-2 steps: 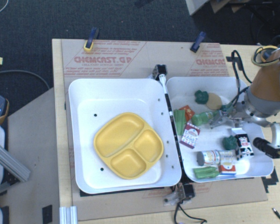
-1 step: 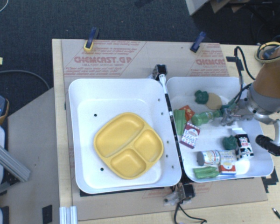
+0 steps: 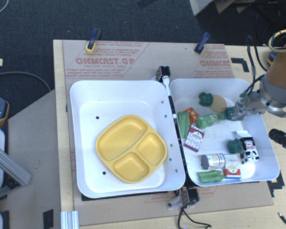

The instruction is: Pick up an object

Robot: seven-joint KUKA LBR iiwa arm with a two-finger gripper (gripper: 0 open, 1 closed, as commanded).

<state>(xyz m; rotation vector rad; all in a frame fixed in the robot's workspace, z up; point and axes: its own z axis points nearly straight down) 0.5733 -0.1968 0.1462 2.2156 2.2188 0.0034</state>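
Observation:
The right bin (image 3: pixel 264 128) holds several small objects. At its back lie a dark green broccoli-like toy (image 3: pixel 206 98) and a tan rounded piece (image 3: pixel 219 103). A green bottle (image 3: pixel 208 120) lies just below them. My gripper (image 3: pixel 237 110) reaches in from the right and sits low over the bin, just right of the tan piece and the bottle's end. A red packet (image 3: pixel 190 114), a long green piece (image 3: pixel 183 126) and a red-and-white card (image 3: pixel 194 140) lie toward the bin's left wall. Nothing shows as lifted.
Near the front of the right bin lie a can (image 3: pixel 219 161), a green piece (image 3: pixel 210 176), a dark green toy (image 3: pixel 234 146) and a black-and-white figure (image 3: pixel 248 148). The left bin (image 3: pixel 86 104) holds a yellow divided plate (image 3: pixel 131 148). Clamps (image 3: pixel 163 73) join the bins.

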